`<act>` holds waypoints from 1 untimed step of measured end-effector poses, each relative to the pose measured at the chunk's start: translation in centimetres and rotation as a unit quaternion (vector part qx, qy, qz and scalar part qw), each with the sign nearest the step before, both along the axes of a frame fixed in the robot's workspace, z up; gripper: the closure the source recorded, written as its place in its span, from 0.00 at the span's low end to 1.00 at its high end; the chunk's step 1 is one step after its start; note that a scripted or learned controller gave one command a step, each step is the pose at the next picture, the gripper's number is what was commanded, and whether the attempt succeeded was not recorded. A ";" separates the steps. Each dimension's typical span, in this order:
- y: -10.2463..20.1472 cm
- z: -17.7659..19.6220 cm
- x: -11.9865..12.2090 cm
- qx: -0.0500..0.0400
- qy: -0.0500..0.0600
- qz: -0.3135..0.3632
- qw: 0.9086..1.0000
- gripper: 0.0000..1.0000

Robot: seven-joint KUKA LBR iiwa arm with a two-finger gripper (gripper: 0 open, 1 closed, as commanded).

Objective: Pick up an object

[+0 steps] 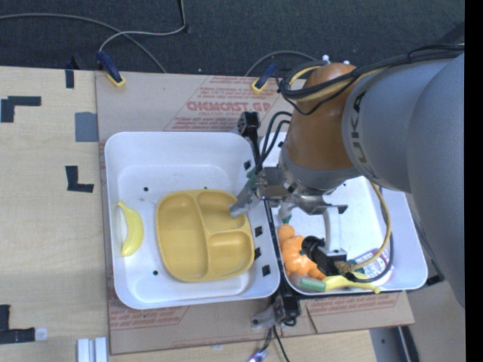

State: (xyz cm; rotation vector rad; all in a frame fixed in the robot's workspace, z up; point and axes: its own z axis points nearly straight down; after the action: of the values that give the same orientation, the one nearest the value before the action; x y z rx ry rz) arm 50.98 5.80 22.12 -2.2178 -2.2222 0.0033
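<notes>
1. far left of the left shallow white plastic bin point(181, 145), a small curved yellow plastic banana point(132, 228) lies on the floor, right against the left wall.
2. just beside it, apart from it, sits a mustard-yellow plastic divided plate with three compartments point(204, 236), flat on the bin floor and taking up most of the middle and right of that bin.
3. over the plate's upper right rim, a grey metal gripper point(245, 200) pokes in at a slant; whether the tips touch the plate i cannot tell, and how the gripper is set, wide or narrow, i cannot tell either. nothing shows between them.
4. above and right, the grey arm with its orange-brown wrist band point(324, 127) hangs over the wall between the two bins, black and yellow cables looped round it.
5. in the right shallow white bin point(407, 274), at the near left corner, an orange lumpy plastic toy point(294, 251) lies by a green and yellow piece point(343, 281), touching or nearly so.
</notes>
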 end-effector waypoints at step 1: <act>-5.7 -0.5 -2.0 0.000 0.000 -0.001 1.000 0.00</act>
State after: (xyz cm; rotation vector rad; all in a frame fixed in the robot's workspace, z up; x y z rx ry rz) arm 48.99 0.12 21.57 -2.2212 -2.2207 0.0031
